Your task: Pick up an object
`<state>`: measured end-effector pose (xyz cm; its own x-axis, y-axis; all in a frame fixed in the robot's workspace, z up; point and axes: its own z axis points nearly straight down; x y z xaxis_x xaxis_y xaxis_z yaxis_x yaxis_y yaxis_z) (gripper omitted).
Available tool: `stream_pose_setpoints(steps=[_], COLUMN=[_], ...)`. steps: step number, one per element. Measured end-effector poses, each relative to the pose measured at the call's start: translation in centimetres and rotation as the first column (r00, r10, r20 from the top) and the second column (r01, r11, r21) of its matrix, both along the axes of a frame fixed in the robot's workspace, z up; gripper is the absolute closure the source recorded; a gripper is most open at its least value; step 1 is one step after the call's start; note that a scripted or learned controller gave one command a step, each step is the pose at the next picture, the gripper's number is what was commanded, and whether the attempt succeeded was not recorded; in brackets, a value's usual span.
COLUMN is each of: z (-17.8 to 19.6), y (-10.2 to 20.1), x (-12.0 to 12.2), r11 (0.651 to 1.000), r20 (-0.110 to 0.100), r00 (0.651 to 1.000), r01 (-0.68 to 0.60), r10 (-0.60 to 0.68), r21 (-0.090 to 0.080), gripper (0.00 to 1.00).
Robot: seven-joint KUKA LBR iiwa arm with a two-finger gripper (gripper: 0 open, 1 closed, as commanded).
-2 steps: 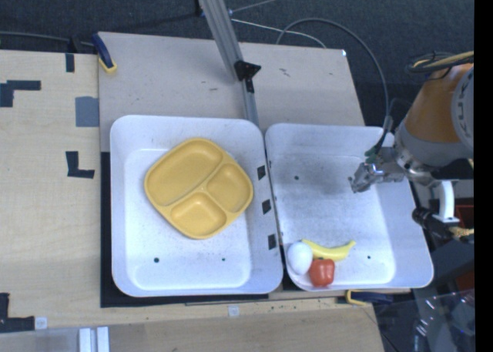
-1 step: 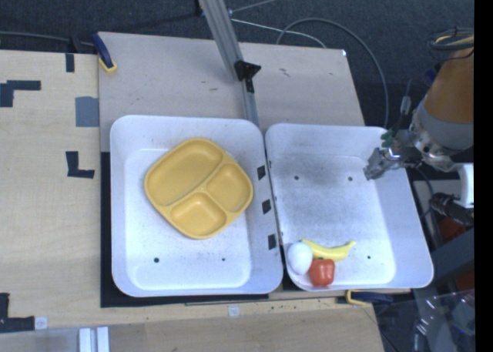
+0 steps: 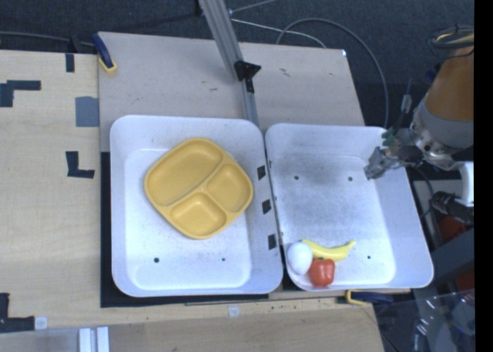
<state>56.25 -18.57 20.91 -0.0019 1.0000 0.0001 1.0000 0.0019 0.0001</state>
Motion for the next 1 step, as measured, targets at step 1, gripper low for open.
stream_pose_setpoints(steps=[1], z=[0.12], y=[4.77], x=[2.2], r11=[1.0], r20=[0.0], r00=[1.0], r01=[-0.005], r10=[0.005], r21=[0.002], gripper=[1.0])
